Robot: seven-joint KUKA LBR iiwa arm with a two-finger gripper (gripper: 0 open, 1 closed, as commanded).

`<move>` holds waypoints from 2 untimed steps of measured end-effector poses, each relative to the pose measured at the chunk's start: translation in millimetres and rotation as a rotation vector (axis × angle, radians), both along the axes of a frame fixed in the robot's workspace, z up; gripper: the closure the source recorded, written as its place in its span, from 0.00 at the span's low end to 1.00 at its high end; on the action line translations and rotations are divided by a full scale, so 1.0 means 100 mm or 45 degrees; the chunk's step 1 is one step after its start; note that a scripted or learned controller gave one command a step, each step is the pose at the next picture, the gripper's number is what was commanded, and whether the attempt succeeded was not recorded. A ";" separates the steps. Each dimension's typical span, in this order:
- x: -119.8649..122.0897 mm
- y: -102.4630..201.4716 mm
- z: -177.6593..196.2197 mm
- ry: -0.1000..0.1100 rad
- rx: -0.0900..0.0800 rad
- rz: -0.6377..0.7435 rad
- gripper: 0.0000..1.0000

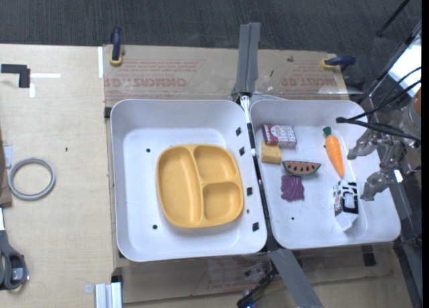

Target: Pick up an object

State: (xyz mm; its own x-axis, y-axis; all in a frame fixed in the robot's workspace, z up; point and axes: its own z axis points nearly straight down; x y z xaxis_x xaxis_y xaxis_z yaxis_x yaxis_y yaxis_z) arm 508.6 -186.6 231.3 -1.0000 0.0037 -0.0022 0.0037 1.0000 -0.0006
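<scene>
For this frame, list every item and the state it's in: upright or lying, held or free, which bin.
Yellow divided plate: flat in left bin.
Carrot: lying free, right bin.
Watermelon slice: lying flat, free.
Purple toy: lying free.
Small box: lying free.
Yellow block: touching the box.
White item: lying free.
Claw: over right bin's edge, holding nothing.

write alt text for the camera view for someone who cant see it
The gripper hovers open at the right bin's right edge, holding nothing. That bin holds a toy carrot, watermelon slice, purple grapes, and a small box. The left bin holds a yellow divided plate.
</scene>
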 end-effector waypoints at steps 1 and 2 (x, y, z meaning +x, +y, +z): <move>0.77 0.23 -1.12 0.003 0.001 -0.229 0.00; 0.29 0.39 -1.39 0.002 0.001 0.017 0.00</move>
